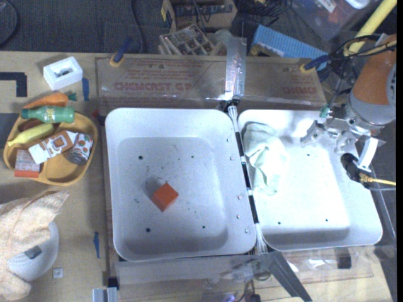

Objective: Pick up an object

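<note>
Nearest me, the orange block point(165, 196) lies alone on the floor of the left bin point(119, 168), turned a little askew, well apart from every wall; I judge it the easiest pick, so I would square the claw to its flat sides and come straight down. Further back, in the right bin point(315, 212), a pale crumpled cloth point(262, 157) slumps against the wall next to the divider; soft, and likely to slip or drag, so I would leave it. At the far right the claw point(334, 131) hangs over the right bin's back edge, well away from the block, gripping nothing, and whether its fingers are apart or together I cannot tell from here. It needs a long move leftward first.
</note>
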Available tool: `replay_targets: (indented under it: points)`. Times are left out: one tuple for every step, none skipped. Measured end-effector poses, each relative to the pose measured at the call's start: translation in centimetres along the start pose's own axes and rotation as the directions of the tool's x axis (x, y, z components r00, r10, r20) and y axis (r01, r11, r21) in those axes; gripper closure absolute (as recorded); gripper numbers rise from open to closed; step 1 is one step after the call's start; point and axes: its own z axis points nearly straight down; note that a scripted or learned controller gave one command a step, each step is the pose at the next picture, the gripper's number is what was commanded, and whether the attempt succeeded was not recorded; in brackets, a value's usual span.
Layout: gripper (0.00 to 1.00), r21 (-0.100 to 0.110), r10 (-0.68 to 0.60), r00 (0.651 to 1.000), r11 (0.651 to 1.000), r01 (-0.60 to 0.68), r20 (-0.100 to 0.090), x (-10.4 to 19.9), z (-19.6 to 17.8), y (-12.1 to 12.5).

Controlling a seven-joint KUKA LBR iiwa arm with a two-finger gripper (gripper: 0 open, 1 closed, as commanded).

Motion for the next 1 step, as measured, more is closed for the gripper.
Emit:
replay_targets:
  points:
    - [0.00, -0.007, -0.173, 0.985, 0.985, 0.173, 0.000, 4.32, 2.99, -5.54]
